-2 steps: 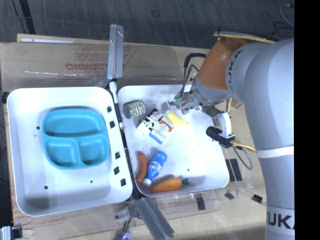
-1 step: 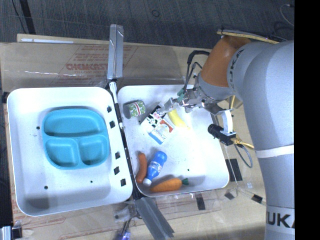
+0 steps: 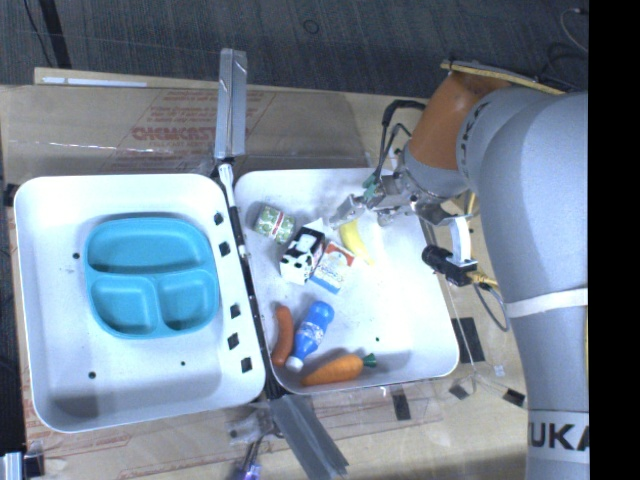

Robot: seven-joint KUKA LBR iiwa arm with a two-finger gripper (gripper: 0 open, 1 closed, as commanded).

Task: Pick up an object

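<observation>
My gripper (image 3: 362,204) hangs low over the back of the right bin (image 3: 420,308), just above and behind a yellow banana (image 3: 353,240). Nothing is visibly held in it. Left of the banana lie a small red and white carton (image 3: 333,267), a black and white cow toy (image 3: 300,254) and a green and white can (image 3: 270,221). Toward the front of the bin lie a blue bottle (image 3: 312,330), a brown sausage (image 3: 284,332) and an orange carrot (image 3: 335,369).
The left bin (image 3: 45,368) holds a blue divided tray (image 3: 152,275). A ridge with black clips (image 3: 236,278) separates the two bins. The grey arm (image 3: 520,198) covers the bench's right side. Bare floor shows in the right bin's right half.
</observation>
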